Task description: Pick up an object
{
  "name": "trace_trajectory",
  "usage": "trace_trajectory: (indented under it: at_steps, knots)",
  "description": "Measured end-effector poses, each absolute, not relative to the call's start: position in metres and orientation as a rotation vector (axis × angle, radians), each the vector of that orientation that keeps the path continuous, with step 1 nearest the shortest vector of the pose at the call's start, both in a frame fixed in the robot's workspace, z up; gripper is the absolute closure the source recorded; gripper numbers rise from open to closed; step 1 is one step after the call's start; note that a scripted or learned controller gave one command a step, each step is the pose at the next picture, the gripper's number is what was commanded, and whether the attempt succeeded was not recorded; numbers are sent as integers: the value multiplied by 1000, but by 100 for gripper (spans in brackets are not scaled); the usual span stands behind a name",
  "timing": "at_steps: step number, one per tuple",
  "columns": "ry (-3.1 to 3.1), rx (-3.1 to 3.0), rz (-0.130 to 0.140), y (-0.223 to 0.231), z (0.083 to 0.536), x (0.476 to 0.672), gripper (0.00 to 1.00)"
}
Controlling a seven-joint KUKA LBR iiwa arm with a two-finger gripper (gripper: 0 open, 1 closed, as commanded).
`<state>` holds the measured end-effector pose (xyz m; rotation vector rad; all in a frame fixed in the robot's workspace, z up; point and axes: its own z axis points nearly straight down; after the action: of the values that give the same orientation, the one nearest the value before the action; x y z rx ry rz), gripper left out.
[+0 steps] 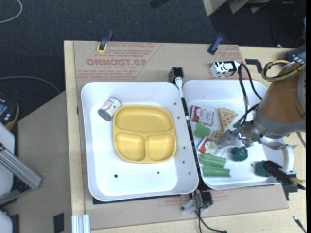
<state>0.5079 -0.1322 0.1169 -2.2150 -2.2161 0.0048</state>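
The right bin (214,87) holds several small toy foods. Among them are a red-and-white packet (201,115), a tan triangular slice (226,116) and a light green piece (201,130). There is also a small red-and-white item (209,146), two green pods (214,160) and a dark green round piece (238,153). My gripper (227,138) reaches in from the right and hangs low over the middle of this bin. It sits between the tan slice and the dark green piece, just right of the small red-and-white item. No object shows in its grasp.
The left bin (97,144) carries a yellow divided plate (144,132) and a small tipped can (109,108). Another dark green object (265,168) lies at the right bin's lower right corner. A black-and-white block (223,68) rests on the bench behind the right bin. Cables loop over the arm.
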Motion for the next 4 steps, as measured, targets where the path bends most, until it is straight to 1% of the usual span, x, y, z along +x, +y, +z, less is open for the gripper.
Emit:
trace_trajectory:
  at_steps: [1,2,3,4]
  knots:
    - [-2220,-2220,-8,-131,87,511,0]
    - [-2224,-2225,-17,-130,100,513,100]
    - [-2226,-2225,-3,-133,162,510,100]
    - [-2227,-2225,-4,-135,205,511,100]
